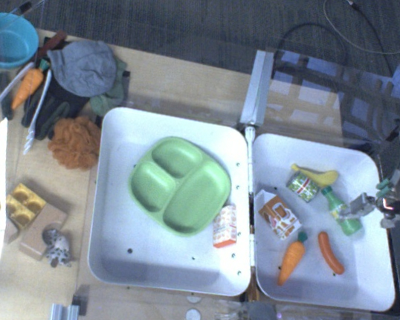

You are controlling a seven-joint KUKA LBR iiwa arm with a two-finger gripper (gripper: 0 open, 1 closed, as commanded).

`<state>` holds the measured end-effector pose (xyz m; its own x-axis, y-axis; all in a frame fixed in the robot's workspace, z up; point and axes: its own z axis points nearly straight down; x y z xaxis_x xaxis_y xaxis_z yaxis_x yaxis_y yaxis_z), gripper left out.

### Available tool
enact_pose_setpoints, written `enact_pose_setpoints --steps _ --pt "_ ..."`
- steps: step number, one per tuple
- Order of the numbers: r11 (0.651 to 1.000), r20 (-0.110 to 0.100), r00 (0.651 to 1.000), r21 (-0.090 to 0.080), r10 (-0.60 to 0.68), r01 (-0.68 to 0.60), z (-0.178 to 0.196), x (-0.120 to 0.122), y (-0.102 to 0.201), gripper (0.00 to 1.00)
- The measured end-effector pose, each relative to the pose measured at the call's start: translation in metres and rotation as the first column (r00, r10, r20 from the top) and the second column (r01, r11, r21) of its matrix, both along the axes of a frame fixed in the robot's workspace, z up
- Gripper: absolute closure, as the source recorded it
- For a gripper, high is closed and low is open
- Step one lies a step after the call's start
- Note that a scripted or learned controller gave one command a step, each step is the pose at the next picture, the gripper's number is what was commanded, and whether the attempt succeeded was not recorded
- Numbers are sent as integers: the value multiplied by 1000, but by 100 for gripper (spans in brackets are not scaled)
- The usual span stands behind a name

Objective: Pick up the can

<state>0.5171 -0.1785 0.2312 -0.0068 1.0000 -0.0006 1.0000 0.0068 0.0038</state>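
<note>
Wooden table (188, 90) carries two shallow white bins side by side, with dark carpet beyond its far edge. Left bin (106, 254) holds a green divided plate (179, 185) and, just beside the plate's right edge, a small white-and-red packet (226, 226) lying against the bin's right wall. Right bin (359, 294) holds the can (303, 185), green-labelled and lying on its side in the far half, touching a yellow banana (318, 175). Nearer the middle lies a brown-and-white carton (279, 215), with a toy carrot (291, 257) just beside it and a red sausage (330, 253) to the right. A green bottle (342, 213) lies tilted near the right wall. Pincer (362, 204) sits over the right bin's right side, at the green bottle, well apart from the can; whether its fingers are open or closed cannot be told. Loose items lie on the table left of the bins: a blue bowl (9, 41), grey cloth (85, 66) and a brown scrubber (75, 141).
</note>
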Motion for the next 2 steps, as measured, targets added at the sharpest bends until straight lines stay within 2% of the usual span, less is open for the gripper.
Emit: enact_pose_setpoints --steps 1,2 --pt "999 0 999 1 -33 33 -72 77 48 0" --pt "999 4 999 0 -40 40 -144 103 42 0"
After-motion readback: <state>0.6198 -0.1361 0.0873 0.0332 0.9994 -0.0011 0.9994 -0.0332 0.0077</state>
